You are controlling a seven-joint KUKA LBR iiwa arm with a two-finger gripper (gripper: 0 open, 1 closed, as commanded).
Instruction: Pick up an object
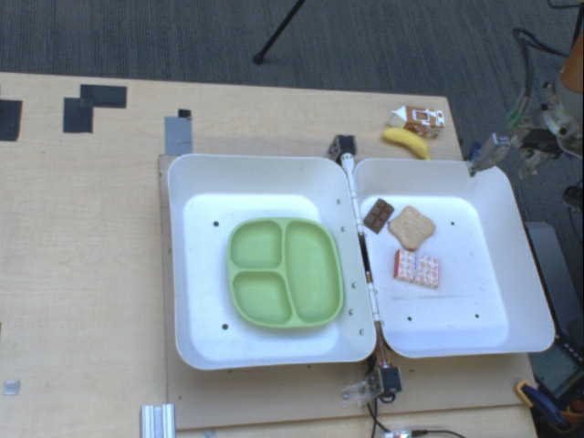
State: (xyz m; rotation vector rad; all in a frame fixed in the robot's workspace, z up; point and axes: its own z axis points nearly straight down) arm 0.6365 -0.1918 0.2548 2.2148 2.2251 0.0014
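Note:
The right bin point(493, 318) holds three small objects near its left side. A dark brown square piece point(378, 213) lies closest to the divider. A tan slice of toast point(411, 227) sits just right of it. A red and white patterned packet point(417, 268) lies below the toast. My gripper point(497, 151) hangs at the far right corner of the right bin, above its rim, well apart from all three objects. The arm's wrist point(552, 117) sits behind it at the view's right edge.
The left bin point(196, 245) carries a light green divided plate point(285, 273). On the bench beyond the right bin lie a yellow banana point(405, 141) and a small carton point(418, 119). A clamp point(343, 146) sits at the top of the divider between the bins.

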